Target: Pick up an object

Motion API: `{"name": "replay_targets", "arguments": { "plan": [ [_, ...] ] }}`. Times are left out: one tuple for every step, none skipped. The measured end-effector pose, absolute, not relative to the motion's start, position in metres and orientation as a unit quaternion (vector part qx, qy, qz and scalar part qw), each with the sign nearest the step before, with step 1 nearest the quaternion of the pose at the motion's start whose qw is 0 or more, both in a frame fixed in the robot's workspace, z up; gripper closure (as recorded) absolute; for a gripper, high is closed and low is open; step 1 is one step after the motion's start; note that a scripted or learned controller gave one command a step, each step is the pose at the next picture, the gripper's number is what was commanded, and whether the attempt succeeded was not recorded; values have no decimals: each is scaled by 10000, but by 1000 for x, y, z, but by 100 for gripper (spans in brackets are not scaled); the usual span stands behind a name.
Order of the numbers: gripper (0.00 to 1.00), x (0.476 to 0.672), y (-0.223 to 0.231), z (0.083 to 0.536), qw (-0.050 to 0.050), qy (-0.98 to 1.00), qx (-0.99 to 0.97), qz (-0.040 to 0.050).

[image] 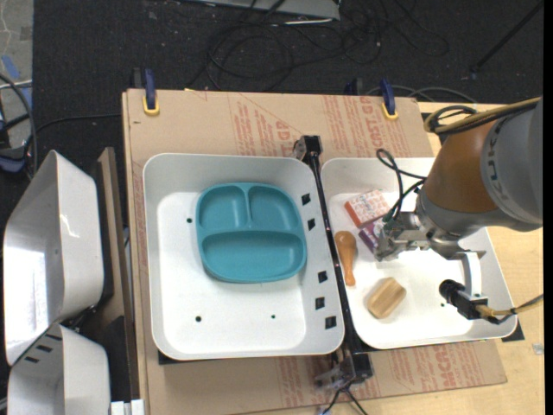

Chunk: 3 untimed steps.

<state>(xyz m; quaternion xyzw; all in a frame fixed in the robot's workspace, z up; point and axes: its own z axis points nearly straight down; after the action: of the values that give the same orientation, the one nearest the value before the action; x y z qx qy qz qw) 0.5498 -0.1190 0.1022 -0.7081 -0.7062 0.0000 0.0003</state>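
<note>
Currently your gripper sits low in the right bin, just right of the wooden spoon and below the red-patterned packet; jaw state: cannot tell. Tan block lies below the gripper, apart from it. Teal plate is in the left bin.

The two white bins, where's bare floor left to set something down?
Left bin: a bare strip below the teal divided plate. Right bin: bare between the tan block and its right wall. Crowded by the divider, around the orange wooden spoon and red patterned box.
</note>
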Motion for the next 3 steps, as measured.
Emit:
{"name": "replay_targets", "arguments": {
  "plan": [
    [100, 562, -119, 157, -26, -7081, -7061, -16],
    [100, 560, -122, 220, -26, -7081, -7061, -14],
    [100, 561, -120, 262, -27, -7083, -7059, -13]
  ]
}}
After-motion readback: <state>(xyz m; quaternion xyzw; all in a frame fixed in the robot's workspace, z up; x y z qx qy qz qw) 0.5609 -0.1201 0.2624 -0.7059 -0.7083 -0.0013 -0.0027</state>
